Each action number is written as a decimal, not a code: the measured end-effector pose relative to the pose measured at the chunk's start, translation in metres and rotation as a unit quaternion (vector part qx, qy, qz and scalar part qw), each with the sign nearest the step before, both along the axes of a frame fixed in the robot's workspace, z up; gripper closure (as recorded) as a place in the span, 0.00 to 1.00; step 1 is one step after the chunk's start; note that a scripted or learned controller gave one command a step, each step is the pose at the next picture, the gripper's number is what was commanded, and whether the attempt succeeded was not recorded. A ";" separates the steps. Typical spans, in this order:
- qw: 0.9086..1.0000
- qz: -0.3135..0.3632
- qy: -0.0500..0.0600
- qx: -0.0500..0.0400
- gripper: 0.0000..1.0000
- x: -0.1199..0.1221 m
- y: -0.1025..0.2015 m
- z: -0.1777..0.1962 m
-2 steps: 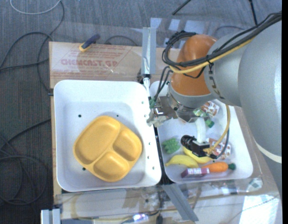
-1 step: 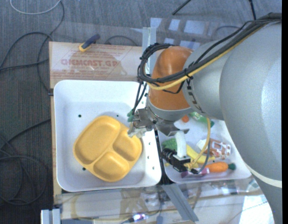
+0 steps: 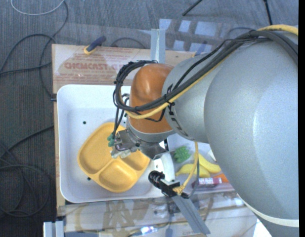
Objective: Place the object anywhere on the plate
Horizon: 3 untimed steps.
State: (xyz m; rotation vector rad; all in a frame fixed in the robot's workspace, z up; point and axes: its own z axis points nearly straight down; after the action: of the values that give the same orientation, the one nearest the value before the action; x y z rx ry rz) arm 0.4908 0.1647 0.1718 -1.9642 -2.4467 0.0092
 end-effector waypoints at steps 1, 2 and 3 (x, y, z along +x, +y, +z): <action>1.000 0.000 0.000 0.000 0.00 0.000 0.000 0.000; 1.000 -0.018 -0.002 -0.002 0.00 -0.006 -0.085 0.158; 1.000 -0.018 -0.001 -0.004 1.00 -0.006 -0.086 0.165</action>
State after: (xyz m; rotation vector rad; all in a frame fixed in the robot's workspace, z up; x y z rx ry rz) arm 0.4850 0.0791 0.3371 -2.0132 -2.4148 0.0175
